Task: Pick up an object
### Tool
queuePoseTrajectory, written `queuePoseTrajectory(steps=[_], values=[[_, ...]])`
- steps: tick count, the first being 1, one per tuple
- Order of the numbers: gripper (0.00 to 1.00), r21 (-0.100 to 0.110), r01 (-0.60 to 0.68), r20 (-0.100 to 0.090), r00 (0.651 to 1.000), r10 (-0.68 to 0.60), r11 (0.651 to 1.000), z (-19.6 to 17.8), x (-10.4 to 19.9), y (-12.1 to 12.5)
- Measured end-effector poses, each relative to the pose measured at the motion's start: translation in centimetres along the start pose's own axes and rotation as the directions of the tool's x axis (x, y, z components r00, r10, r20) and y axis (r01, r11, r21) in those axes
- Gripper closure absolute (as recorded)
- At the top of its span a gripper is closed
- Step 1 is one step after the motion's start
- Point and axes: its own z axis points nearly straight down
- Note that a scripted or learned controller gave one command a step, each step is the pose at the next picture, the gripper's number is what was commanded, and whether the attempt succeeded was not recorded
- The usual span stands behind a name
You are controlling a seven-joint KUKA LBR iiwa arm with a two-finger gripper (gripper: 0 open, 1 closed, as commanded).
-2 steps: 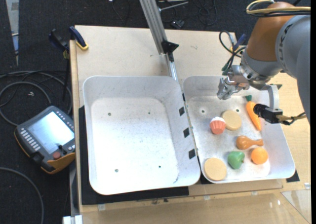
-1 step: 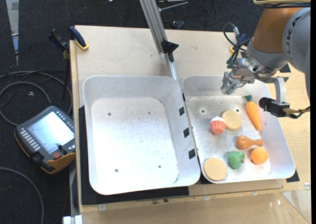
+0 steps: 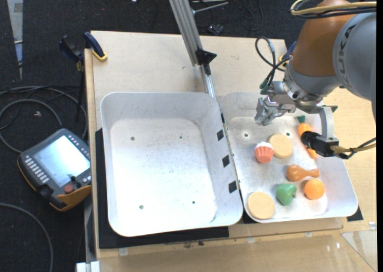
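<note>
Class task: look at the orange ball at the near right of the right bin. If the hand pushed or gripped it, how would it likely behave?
The orange ball looks round and smooth, so it would probably roll when nudged. It may slip from a pinch. It sits close to the green piece, which might get bumped.

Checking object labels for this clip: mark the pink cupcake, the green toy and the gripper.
pink cupcake point(image 3: 263, 153), camera view, on its pink base.
green toy point(image 3: 286, 193), camera view, on its middle.
gripper point(image 3: 264, 117), camera view, at its fingertips.

Right bin point(image 3: 341, 205) holds: pink cupcake point(image 3: 263, 152) mid-bin; cream disc point(image 3: 281, 145) touching it; second disc point(image 3: 261, 204) at near edge; green piece point(image 3: 286, 193), possibly a pepper; orange ball point(image 3: 314, 189)
</note>
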Motion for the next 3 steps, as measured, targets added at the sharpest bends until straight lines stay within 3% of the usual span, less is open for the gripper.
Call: queuePoseTrajectory(steps=[3], values=[[1.0, 0.002, 0.0, 0.0, 1.0, 0.0, 1.0, 0.4, 12.8, -7.8]])
